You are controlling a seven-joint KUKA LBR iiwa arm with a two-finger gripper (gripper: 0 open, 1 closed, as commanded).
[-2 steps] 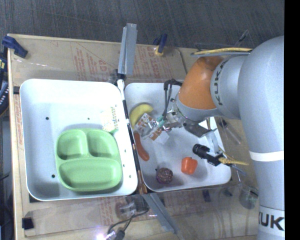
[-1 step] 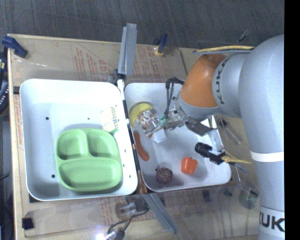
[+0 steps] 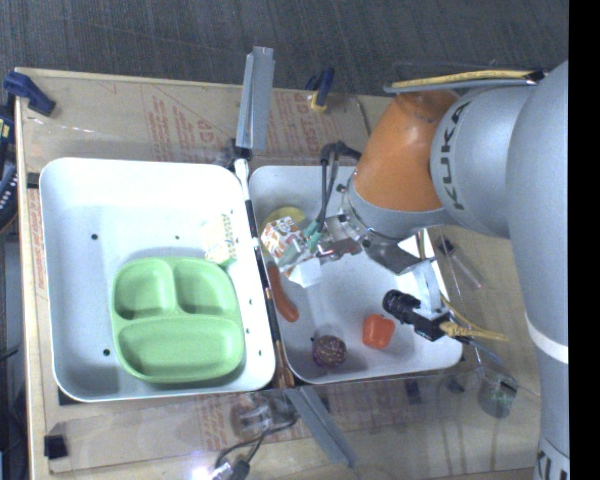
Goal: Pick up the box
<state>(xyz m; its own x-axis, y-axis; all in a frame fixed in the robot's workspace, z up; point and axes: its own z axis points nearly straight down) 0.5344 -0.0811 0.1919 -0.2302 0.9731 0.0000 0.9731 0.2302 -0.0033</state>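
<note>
The arm reaches in from three o'clock, its jaws (image 3: 310, 245) low over the right bin (image 3: 420, 358), and how wide they stand cannot be told. Right at them, toward nine o'clock, sits the small printed box (image 3: 279, 238), touching or nearly so. Below lie a sausage (image 3: 283, 295), a dark ball (image 3: 329, 349) and a red cup (image 3: 378, 331). The left bin (image 3: 80, 198) holds a green divided tray (image 3: 178, 320).

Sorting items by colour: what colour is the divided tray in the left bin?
Light green, a plain three-compartment tray; the camera view shows it clearly from above.
</note>
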